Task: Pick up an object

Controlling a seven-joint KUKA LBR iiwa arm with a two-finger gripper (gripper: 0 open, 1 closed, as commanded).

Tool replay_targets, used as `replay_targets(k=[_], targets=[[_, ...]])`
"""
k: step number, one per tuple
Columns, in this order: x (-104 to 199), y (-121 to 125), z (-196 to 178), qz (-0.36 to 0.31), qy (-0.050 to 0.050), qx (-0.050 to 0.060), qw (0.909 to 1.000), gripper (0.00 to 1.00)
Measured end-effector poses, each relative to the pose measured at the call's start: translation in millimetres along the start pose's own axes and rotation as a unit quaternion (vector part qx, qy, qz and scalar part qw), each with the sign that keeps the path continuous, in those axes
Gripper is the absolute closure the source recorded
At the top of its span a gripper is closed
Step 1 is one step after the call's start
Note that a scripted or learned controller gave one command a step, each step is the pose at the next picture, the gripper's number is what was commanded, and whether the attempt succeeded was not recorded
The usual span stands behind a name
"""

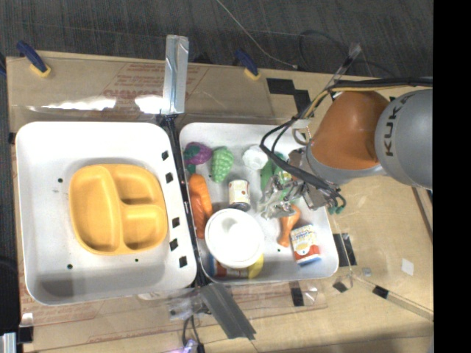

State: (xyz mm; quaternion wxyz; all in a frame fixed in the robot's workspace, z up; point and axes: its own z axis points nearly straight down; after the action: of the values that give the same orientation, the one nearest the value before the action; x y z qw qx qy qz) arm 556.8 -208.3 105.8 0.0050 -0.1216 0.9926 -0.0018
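My gripper [282, 197] reaches down into the right bin [221, 132], its metal fingers among the objects near the bin's right side. Just below it lie an orange carrot-like piece [286, 230] and a small white carton with a red and blue label [305, 243]. A green item [268, 173] sits at the gripper's upper left. Further left are a small tin can [238, 193], a green grape bunch [221, 162], a purple grape bunch [196, 154], an orange carrot [199, 204] and a white bowl [233, 237]. Whether anything is between the fingers is hidden.
The left bin [37, 197] holds a yellow divided plate [118, 207]. A metal divider post [175, 76] stands between the bins at the back. Black cables [283, 134] loop from the orange wrist band [352, 131] over the right bin's rim.
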Motion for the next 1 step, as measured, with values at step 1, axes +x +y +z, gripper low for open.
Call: replay_targets(k=[1], targets=[[-50.6,-14.6,-62.3,0.112,0.002,0.000,0.9937,1.00]])
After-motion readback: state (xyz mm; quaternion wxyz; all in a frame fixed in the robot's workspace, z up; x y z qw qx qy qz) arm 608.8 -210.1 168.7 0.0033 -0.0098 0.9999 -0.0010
